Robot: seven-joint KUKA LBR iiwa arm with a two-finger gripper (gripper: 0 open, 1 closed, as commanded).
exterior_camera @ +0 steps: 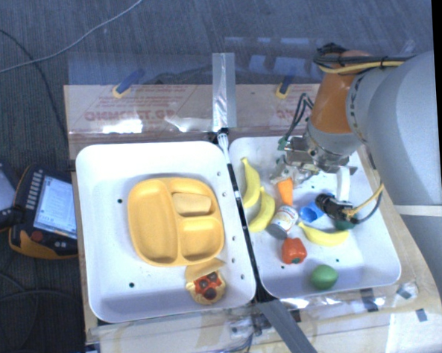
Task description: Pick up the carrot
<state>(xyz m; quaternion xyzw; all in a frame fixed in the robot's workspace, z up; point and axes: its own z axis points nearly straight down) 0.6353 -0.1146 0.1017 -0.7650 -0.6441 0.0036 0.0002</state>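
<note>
The gripper (294,167) hangs over the far part of the right bin (369,260), closer to that bin's far edge than to its near one. The arm (335,107) comes in over the bin's far right corner with its orange band showing. Whether the gripper is spread or closed cannot be told from this slanted view, since its tip is lost in the clutter of metal parts. The carrot (284,190) lies on the bin floor just beside the gripper's tip, on the side toward the near edge. It looks as if it touches the tip or very nearly does, but nothing shows it clamped. Toward the bin's left edge from the carrot, two bananas (253,196) curve along the wall, one partly over the other. Just nearer than the carrot stands a small silver can (283,220), with a blue piece (308,214) beside it. A third banana (325,237) lies toward the bin's right side. Nearer the front edge sit a red pepper (293,251) and, closer to the near right corner, a green lime (324,276). The left bin (102,179) holds a yellow divided tray (175,219) at its middle and a small yellow toy (207,285) with red on it by its near edge.
</note>
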